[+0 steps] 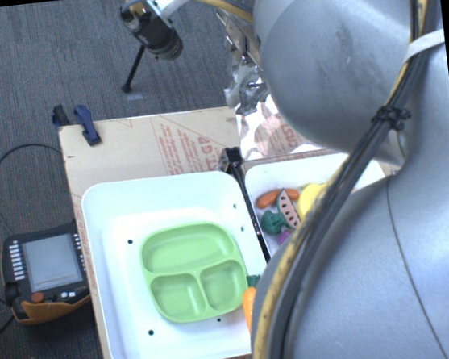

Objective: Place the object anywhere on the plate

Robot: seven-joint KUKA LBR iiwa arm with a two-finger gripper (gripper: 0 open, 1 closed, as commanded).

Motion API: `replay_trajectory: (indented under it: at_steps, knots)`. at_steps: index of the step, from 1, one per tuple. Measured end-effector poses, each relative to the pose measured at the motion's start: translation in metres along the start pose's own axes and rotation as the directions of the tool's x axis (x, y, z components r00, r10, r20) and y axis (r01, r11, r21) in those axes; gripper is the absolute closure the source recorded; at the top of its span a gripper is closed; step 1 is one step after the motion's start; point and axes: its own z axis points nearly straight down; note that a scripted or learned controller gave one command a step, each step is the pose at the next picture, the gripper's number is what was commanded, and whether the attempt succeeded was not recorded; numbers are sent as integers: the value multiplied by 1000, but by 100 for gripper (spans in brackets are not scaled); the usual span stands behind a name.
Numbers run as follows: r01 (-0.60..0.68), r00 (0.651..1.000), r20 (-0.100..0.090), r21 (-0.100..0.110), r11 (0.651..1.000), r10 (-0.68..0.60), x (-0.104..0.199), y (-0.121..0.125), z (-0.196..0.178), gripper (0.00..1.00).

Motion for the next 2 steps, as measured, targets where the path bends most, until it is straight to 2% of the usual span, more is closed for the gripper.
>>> replay_trajectory:
  at_steps: [1,2]
  knots:
    - [-95,995,16,-3,996,95,-87,-19,151,100]
    - [-95,995,13,-4,995,95,-136,-17,218,100]
